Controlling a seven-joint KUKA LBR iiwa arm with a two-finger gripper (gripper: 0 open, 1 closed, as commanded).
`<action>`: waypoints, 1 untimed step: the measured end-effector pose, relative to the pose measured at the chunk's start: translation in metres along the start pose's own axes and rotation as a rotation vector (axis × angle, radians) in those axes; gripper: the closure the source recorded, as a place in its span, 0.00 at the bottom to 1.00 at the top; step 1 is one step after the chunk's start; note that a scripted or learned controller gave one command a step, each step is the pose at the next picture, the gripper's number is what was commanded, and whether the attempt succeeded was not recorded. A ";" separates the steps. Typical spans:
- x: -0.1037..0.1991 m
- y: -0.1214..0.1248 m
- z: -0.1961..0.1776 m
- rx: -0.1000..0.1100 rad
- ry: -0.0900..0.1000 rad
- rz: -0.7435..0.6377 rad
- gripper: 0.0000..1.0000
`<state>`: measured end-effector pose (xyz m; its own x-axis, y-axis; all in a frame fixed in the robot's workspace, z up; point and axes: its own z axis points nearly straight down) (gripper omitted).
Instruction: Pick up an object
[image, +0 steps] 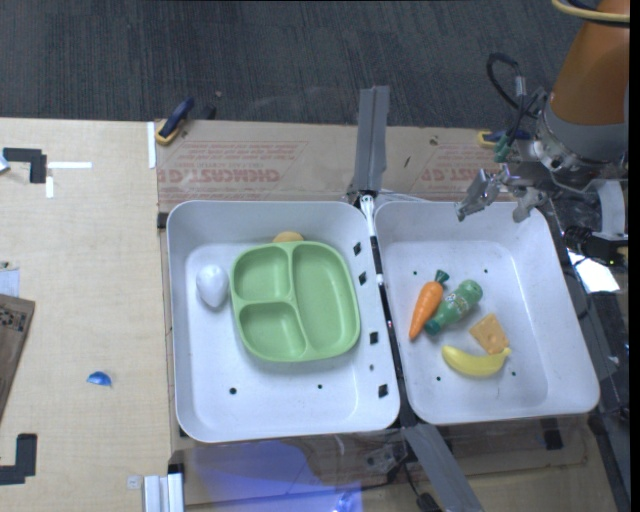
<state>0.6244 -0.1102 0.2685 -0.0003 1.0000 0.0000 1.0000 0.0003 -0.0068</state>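
Observation:
In the right bin (520, 395) lie an orange carrot (425, 307), a green bottle (456, 305), a tan wedge-shaped piece (488, 331) and a yellow banana (475, 361), close together near the middle. My gripper (497, 196) hangs above the bin's far rim, well behind these objects. Its fingers (473, 201) are spread apart with nothing between them. The left bin (200, 400) holds a green divided plate (296, 300), a white egg-like object (211, 286) to its left and a yellowish object (288, 238) peeking out behind the plate.
A grey divider post (371, 140) stands between the bins at the back. Cardboard (260, 160) lies behind the left bin. Cables and arm hardware (590, 230) crowd the right side. A small blue item (98, 379) sits on the bench at the left.

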 end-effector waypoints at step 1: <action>0.012 -0.044 0.137 0.001 0.001 0.070 0.00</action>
<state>0.5795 -0.0981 0.1314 0.0701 0.9975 0.0002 0.9975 -0.0701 -0.0080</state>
